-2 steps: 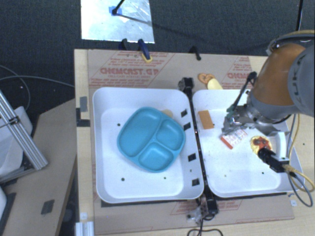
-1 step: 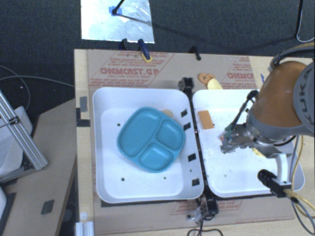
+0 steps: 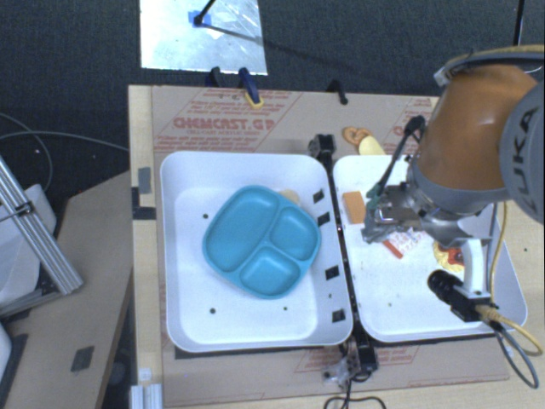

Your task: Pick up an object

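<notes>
Dark carpet surrounded the bench, where two white bins sat side by side at mid-frame. A blue divided plate (image 3: 262, 240) lay in the left bin (image 3: 192, 313). In the right bin (image 3: 400, 313), the gripper (image 3: 381, 220) hung low near an orange block (image 3: 352, 205) and a red-and-white packet (image 3: 403, 244). Whether it was open, or had hold of anything, could not be told. Judging by this, the pick was not yet done: nothing visibly lifted

Two white bins (image 3: 187, 331) sit side by side. One blue plate (image 3: 261, 241) with three parts lies in the left bin. In the right bin are one small orange block (image 3: 352, 205), one red and white packet (image 3: 402, 245) and one yellow thing (image 3: 370, 147).
</notes>
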You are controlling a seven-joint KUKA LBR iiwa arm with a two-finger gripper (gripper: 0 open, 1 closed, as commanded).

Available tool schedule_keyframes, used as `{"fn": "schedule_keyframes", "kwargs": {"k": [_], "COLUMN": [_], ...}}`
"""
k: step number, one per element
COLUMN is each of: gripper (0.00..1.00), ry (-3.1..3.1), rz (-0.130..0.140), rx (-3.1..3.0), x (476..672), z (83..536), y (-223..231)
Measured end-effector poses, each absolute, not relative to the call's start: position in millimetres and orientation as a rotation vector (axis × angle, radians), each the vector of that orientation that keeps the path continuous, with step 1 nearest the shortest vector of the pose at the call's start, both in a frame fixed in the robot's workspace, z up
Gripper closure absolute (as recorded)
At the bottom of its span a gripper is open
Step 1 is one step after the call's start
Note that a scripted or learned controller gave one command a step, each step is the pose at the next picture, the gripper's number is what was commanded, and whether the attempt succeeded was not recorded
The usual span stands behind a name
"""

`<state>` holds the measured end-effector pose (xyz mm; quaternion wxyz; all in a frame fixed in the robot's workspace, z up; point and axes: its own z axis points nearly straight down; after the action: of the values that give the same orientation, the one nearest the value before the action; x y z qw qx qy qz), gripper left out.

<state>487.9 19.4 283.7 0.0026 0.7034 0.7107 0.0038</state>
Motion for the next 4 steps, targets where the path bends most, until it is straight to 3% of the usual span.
{"fn": "schedule_keyframes", "kwargs": {"k": [2,3,4], "gripper": [1.0,1.0,1.0], "ry": [2.232,2.236,2.212], "rz": [-0.004,0.009,0.002], "rx": [2.217,2.207,2.225], "x": [485.5,496.7,546.3], "z": [181,196,184], "y": [89,190,89]}}
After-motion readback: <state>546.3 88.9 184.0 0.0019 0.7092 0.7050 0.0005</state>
